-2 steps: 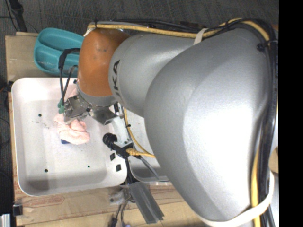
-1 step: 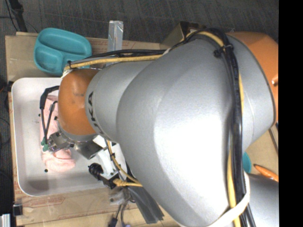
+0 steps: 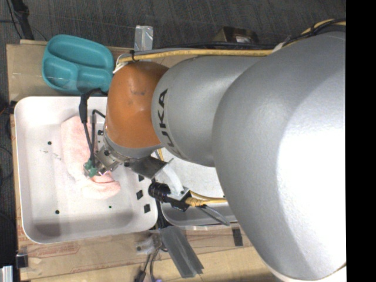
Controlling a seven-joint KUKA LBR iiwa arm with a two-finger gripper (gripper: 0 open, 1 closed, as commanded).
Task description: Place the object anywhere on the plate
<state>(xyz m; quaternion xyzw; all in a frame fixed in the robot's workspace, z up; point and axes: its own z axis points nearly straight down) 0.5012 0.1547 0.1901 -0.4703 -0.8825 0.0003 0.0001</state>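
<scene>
A pale pink plate [image 3: 71,141] lies in the left white bin [image 3: 35,175], partly covered by the arm. At the plate's near edge sits a small green object [image 3: 90,170] with a red piece [image 3: 106,180] just beside it. My gripper [image 3: 100,162] hangs straight over that spot, under the orange wrist band [image 3: 134,110]. The wrist hides most of the gripper, so whether it touches or holds the green object cannot be made out.
A teal divided tray [image 3: 76,63] rests on the bench beyond the left bin's far edge. The grey arm [image 3: 264,134] covers nearly all of the right bin. A black cable [image 3: 86,122] runs down to the wrist. Bare white floor shows at the bin's front left.
</scene>
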